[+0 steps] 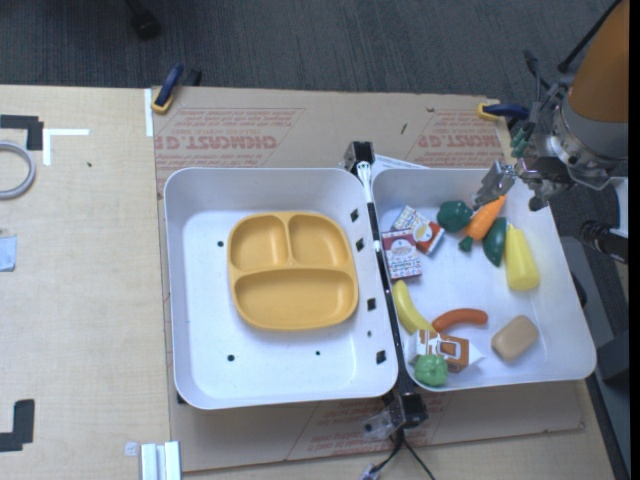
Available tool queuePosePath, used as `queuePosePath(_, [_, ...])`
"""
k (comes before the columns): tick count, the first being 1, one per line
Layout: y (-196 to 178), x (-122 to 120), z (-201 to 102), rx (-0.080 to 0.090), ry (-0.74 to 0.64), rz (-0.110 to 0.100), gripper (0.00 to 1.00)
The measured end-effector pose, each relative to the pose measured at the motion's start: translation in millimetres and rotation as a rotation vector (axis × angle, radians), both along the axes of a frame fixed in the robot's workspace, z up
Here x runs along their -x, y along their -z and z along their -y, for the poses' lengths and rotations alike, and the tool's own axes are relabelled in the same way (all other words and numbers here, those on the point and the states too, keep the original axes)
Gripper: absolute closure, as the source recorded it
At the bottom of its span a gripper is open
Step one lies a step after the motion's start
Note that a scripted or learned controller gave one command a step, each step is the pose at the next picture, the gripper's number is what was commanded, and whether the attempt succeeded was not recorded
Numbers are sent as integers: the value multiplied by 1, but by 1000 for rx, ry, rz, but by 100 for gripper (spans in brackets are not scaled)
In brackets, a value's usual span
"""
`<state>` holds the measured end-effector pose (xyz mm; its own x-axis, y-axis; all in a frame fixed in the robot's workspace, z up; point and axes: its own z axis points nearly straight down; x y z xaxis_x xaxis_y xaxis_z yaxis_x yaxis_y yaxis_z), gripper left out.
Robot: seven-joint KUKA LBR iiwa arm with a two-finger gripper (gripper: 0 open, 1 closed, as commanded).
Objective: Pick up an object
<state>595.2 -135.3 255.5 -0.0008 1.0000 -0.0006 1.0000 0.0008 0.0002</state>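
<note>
Two bins on the worktop [90,298]: the left bin [190,298] holds a yellow divided plate [293,271]. The tool [505,178] hangs over the right bin's [560,363] far side, the carrot [485,218] just below it (touching? unclear); can't tell its opening.

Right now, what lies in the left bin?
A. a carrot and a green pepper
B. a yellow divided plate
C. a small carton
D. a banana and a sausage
B: the yellow divided plate lies alone in the left bin, while the food toys are all in the right bin.
</note>
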Motion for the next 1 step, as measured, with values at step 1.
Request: queuePosePath(1, [160,-22,17,1,44,4,0])
